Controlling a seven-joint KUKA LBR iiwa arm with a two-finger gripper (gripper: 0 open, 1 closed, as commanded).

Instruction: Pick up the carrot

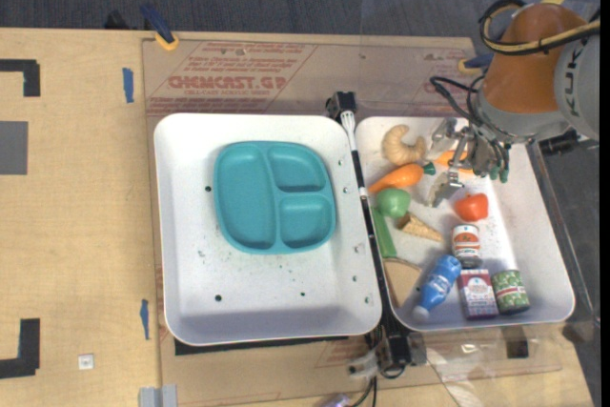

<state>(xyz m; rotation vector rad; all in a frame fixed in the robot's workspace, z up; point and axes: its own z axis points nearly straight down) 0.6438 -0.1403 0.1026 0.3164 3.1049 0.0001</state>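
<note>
Camera view, one carrot (399,176), one gripper (450,178) beside it, two bins (181,205)

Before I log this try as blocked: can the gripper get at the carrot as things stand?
Probably yes. The carrot lies uncovered in the right bin, and the gripper hovers just to its right. A croissant and a green item crowd it closely, so a descent might nudge them.

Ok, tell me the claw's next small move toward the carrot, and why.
Probably a short shift left and down. The claw hangs over the right bin, just right of the carrot, which lies free beside the croissant and the green pepper. Nothing shows between its fingers.
</note>
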